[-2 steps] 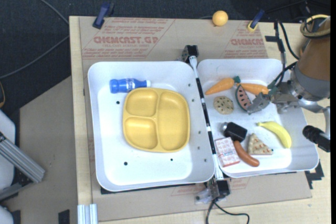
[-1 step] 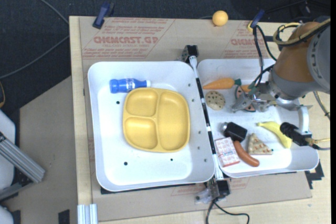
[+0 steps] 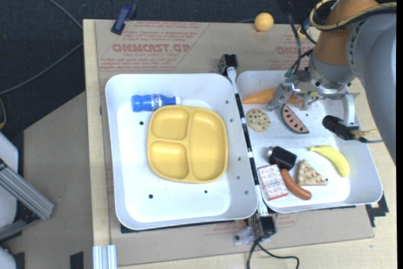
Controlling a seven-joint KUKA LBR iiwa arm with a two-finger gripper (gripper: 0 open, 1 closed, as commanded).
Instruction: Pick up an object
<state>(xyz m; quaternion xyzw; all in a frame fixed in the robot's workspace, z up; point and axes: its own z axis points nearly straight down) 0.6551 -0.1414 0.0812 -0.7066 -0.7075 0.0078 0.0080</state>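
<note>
Over the bench's right bin, the gripper hovers at the carrot, jaws' state unclear; descent comes next.

Scattered across the right bin: an orange carrot lying flat at 10 o'clock, a round speckled cookie just below it near the left wall, and a red watermelon slice with dark seeds tilted near the centre. Lower down, a black-and-silver cylinder at 7 o'clock, a red-and-white packet and a reddish sausage beside it toward 6 o'clock, a pizza wedge touching the sausage, and a curved yellow banana at 4 o'clock. In the left bin, a yellow 3-compartment plate at centre and a blue bottle on its side at 11 o'clock.
</note>
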